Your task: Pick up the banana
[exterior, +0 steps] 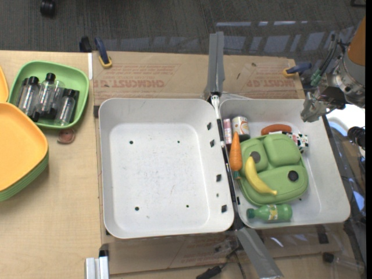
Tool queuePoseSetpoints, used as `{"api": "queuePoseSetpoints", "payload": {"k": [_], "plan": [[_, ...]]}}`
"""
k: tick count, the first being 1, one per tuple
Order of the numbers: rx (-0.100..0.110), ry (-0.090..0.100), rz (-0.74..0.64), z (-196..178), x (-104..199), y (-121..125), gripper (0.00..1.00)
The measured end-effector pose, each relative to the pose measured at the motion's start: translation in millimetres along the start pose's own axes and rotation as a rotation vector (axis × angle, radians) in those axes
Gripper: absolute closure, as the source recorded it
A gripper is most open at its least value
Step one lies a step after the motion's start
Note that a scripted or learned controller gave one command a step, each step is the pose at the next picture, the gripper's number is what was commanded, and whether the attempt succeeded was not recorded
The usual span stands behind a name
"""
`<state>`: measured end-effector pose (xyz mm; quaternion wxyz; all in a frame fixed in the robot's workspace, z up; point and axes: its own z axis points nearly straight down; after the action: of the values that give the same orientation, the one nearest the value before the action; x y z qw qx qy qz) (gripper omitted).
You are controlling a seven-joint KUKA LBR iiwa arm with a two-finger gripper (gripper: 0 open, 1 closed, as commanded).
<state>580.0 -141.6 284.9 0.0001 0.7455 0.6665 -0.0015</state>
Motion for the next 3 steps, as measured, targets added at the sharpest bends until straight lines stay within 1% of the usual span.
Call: {"api": "queuePoseSetpoints", "payload": {"k": [1,2,3], "plan": [[-0.001,0.000,-0.023,-24,-64,6,1.00],[0.003,0.001,0.252,34,-46,-16,1.00],[0.004,-0.001,0.744,16,-58,-14,1.00]]}}
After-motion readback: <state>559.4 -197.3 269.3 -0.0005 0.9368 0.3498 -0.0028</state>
